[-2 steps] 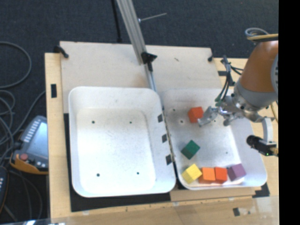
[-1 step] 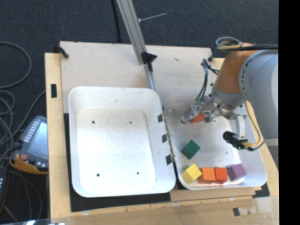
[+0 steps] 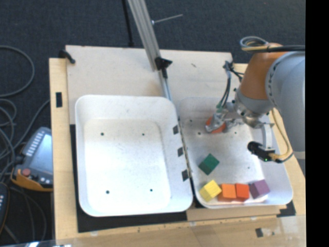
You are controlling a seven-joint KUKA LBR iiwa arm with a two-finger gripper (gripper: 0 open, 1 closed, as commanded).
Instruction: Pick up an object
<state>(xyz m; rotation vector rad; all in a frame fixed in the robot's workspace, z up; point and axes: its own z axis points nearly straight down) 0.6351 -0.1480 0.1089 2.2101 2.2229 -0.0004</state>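
Note:
My gripper (image 3: 217, 124) reaches down into the right bin (image 3: 277, 174) near its far left part. A small red block (image 3: 218, 128) shows between its fingertips, and the fingers are closed on it. A green block (image 3: 208, 163) lies in the middle of the same bin. Along the bin's near wall sits a row of blocks: yellow (image 3: 210, 190), orange (image 3: 228, 191), a second orange-red one (image 3: 241, 191) and purple (image 3: 259, 188).
The left bin (image 3: 128, 153) lies beside the right one. A slanted metal rail (image 3: 149, 35) runs from the top down to the gap between the bins. The arm's grey body and orange band (image 3: 262, 81) overhang the right bin's far right corner. Cables (image 3: 267, 151) hang by the wrist.

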